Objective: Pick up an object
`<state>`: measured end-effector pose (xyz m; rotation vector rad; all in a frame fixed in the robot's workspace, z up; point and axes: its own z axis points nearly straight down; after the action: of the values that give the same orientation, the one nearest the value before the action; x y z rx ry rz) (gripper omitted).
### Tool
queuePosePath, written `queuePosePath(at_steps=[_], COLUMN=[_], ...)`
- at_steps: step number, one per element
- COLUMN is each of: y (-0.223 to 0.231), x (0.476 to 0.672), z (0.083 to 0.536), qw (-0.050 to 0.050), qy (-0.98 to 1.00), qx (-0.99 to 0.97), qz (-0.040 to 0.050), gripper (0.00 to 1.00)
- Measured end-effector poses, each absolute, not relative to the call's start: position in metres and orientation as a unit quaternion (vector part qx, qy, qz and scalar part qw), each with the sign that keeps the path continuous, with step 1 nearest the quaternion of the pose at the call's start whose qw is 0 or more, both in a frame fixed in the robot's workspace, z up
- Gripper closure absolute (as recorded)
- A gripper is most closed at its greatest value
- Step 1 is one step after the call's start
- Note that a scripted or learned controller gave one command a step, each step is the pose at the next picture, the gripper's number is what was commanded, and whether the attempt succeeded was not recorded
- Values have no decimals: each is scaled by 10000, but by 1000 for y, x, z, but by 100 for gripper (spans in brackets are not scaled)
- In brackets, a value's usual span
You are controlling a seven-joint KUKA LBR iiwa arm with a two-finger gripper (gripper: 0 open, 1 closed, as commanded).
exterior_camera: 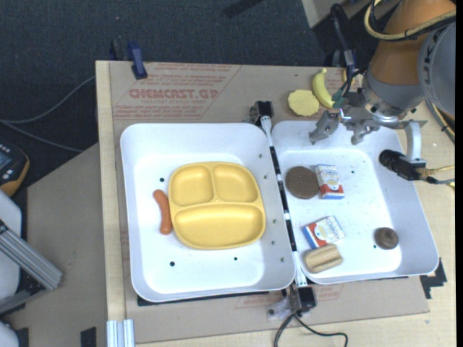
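Right, the arm (405, 42) is hanging over the far edge of the right bin (412, 226), and the gripper (341, 127) sits low there with its two fingers spread apart and nothing between them. One dark fingertip (322, 131) points down toward the bin's far-left corner, the other toward the far rim beside it.

So this looks like the approach stage: nothing is picked, and every candidate lies loose. Nearest the gripper, on the bin floor, are a round brown cookie (302, 182) and, touching its right side, a small red-and-white carton (330, 180). Nearer the camera lies a second red, white and blue packet (323, 230), with a tan bread roll (323, 258) just beside it at the near-left corner. A small dark donut (386, 238) sits alone toward the right wall.

Over in the left bin (141, 215), a yellow divided plate (215, 204) takes the middle, with an orange hot dog (163, 211) just off its left edge. Outside the bins, on the bench beyond the far rim, a banana (323, 88) and a yellow lump (303, 103) sit close together.

My read on what comes next: choose a target, probably the cookie-and-carton pair since they're closest, come toward the near side, centre over one item, descend and close. Those two touching could foul a clean grasp; the roll or donut stand freer.
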<state>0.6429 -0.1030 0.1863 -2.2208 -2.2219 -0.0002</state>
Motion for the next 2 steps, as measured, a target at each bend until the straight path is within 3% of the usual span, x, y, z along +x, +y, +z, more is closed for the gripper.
queuePosePath(at_steps=[1,2], y=[-101,-147], x=[608,624], z=[99,87], qw=[-48,-27], qy=[-7071,-7062], qx=[-7071,-7080], qz=[-27,-22], gripper=[0,0])
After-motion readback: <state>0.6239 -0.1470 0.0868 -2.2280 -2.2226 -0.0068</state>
